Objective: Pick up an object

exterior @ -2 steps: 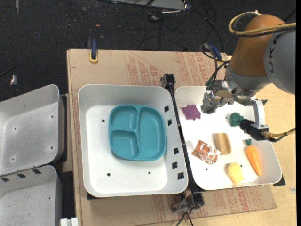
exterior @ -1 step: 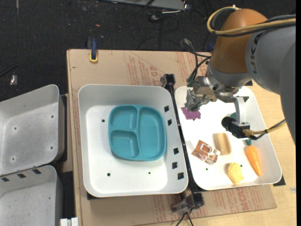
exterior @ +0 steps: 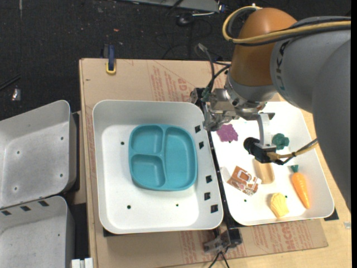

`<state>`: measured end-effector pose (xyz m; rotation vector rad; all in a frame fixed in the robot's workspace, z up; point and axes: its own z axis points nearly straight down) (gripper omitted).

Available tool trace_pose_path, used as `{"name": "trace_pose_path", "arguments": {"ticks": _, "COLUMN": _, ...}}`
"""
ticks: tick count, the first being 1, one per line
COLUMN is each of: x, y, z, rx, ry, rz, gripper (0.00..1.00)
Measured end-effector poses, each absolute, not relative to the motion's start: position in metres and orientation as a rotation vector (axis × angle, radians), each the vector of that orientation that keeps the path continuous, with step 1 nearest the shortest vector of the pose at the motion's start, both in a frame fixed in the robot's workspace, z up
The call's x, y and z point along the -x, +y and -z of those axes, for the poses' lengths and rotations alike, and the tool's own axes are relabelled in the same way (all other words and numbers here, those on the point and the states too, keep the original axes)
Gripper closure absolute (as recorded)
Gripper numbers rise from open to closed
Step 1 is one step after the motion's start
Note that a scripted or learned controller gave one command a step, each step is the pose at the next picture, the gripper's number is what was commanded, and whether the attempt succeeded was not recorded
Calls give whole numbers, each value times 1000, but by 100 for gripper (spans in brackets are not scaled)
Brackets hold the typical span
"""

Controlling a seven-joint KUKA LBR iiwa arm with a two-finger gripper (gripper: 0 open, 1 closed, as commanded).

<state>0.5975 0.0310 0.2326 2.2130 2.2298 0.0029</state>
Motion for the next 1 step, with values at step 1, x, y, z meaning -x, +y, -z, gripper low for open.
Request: {"name": "trace_pose_path", "arguments": {"ticks": 1, "x": -597, "y": 87, "z": -242, "rx": -2212, "ry": 2231, "rz": -4, "gripper": 100}}
